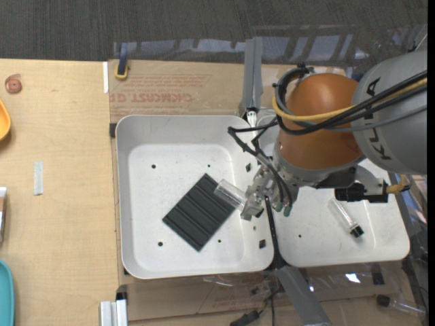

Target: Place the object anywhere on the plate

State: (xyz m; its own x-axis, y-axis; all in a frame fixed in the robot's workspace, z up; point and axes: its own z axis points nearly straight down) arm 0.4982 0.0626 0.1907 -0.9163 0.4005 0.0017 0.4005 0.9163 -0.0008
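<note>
Dark carpet fills the top of the frame, and below it a pale wooden bench (54, 182) carries a cardboard sheet (177, 90) and two shallow white bins. From the right the grey arm (401, 114) reaches in, its orange band (319, 131) bulging over the seam between the bins. In the left bin (136, 250) lies the plate (198, 211), a dark ribbed rectangle set on a diagonal, its long axis running from lower left to upper right. At the plate's upper right corner sits the gripper (250, 199), and a small clear tube (229, 192) appears pinched at its tip, with the tube's free end reaching up-left over that corner; whether it touches the plate I cannot tell. A second clear vial with a dark cap (345, 219) lies in the right bin (380, 250), well apart. I judge the coming move to be short: the plate lies left and slightly down from the gripper, so a small shift that way would bring the tube over its middle. Bare bin floor surrounds the plate on all sides, and the left bin's right wall stands just beside the gripper.
</note>
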